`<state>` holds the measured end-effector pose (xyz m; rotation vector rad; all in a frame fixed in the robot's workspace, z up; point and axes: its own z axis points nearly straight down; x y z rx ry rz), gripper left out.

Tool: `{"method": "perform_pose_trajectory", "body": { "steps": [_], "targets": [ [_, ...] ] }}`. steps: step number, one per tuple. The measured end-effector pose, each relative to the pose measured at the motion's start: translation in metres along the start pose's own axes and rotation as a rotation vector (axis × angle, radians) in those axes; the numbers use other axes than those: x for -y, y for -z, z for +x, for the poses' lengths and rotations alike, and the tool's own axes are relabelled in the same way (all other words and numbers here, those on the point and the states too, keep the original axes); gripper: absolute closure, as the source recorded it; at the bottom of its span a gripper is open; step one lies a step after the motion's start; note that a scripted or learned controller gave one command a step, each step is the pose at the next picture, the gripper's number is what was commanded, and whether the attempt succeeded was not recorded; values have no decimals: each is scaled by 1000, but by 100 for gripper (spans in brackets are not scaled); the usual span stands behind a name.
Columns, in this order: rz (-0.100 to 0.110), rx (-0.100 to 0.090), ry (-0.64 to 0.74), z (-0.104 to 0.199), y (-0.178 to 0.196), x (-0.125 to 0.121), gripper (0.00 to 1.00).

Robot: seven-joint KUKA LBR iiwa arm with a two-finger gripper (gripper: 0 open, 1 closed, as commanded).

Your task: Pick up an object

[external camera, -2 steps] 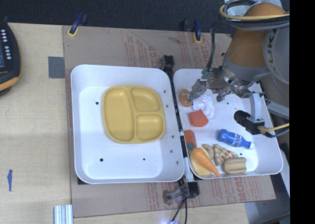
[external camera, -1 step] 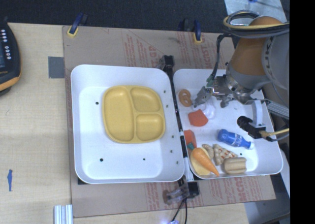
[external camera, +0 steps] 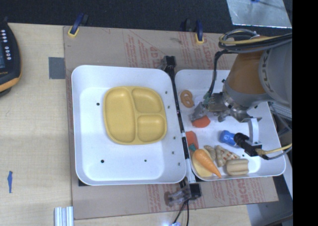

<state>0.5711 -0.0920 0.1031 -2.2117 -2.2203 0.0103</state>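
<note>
We are looking down on a bench w/ two shallow white bins side by side. The left bin (external camera: 84,120) is holding a yellow divided tray (external camera: 134,114), lying flat near its middle, three compartments showing. The right bin (external camera: 272,120) is holding the small items: a pretzel (external camera: 187,98) near its upper left, a red piece (external camera: 201,120) just below that, a blue item (external camera: 227,137) towards the middle, an orange carrot (external camera: 205,163) at the lower left, a pale banana-like piece (external camera: 195,170) showing beside the carrot, a bread roll (external camera: 237,166) just right of it, and some tan pieces (external camera: 218,153) between the blue item and the roll. The arm (external camera: 253,73) is reaching in from the right, orange band showing above the wrist, and is hanging over the upper part of the right bin. The gripper (external camera: 207,108) is sitting low at the arm's left end, just above the red piece and right of the pretzel; whether it is touching either, we cannot tell. Fingers: dark and blurred against the wrist, so we cannot tell if they are apart or together, and we are seeing nothing clearly held btwn them. Cables are looping over the arm's top and along the bin's right side.
</note>
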Motion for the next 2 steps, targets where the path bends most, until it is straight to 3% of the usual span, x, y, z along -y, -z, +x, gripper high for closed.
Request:
{"method": "perform_pose_trajectory", "body": {
  "steps": [1, 2],
  "targets": [
    [-9, 2, 0, -5, -12, -13, 0],
    [-10, 3, 0, -6, 0, -13, 100]
  ]
}}
